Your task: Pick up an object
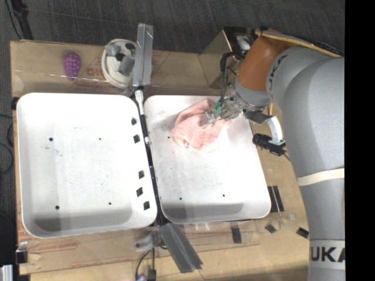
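The grey arm [316, 127] reaches over the right bin [246, 174], its claw [214, 115] pressing on the pink cloth [198, 130] at the bin's far side; finger spread: cannot tell.

I see my arm [310, 127] coming in from the right of the view, its broad grey body filling that side. The orange band [258, 69] sits above the wrist, which bends down and to the left. My gripper [212, 117] is low at the arm's tip; I cannot make out how it is set
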Tool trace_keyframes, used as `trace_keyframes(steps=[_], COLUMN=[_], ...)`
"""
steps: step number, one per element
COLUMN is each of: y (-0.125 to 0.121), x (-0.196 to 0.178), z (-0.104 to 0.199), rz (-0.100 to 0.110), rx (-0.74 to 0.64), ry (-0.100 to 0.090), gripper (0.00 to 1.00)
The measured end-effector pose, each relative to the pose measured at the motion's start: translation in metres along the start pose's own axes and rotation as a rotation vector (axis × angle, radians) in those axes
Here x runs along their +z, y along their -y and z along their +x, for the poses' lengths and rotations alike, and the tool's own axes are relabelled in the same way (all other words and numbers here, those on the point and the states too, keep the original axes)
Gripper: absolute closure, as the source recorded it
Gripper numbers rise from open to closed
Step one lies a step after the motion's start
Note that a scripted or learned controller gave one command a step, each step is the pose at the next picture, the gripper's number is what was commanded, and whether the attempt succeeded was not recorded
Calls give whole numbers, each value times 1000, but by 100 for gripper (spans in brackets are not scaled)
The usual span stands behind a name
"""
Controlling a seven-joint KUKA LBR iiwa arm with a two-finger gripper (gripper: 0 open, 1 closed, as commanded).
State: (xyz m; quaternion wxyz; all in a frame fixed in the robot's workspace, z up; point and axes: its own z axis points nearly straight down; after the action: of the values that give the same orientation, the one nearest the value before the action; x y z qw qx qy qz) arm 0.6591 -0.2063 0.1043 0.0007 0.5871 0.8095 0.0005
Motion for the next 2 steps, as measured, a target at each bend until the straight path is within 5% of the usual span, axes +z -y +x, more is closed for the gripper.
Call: trace_keyframes(steps=[1,2], y=[-30,-31], x=[-82,-91], z=[97,98], rz=[1,2], rx=[-173,-176], ry=[0,0], gripper=[100,100])
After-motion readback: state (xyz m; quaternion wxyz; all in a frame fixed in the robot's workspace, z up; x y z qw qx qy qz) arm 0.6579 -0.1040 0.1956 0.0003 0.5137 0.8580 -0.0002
